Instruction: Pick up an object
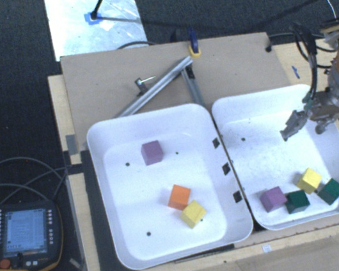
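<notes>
The left bin holds a purple cube, an orange cube and a yellow cube that touches the orange one. Along the front of the right bin sit a purple cube, a dark green cube, a yellow cube and a green cube, packed close together. My gripper hangs open over the right side of the right bin, above and behind that cluster, with nothing between its fingers.
A metal rod lies slanted on the cardboard behind the bins. A teach pendant with cables rests on the floor at the left. A shiny sheet lies at the back.
</notes>
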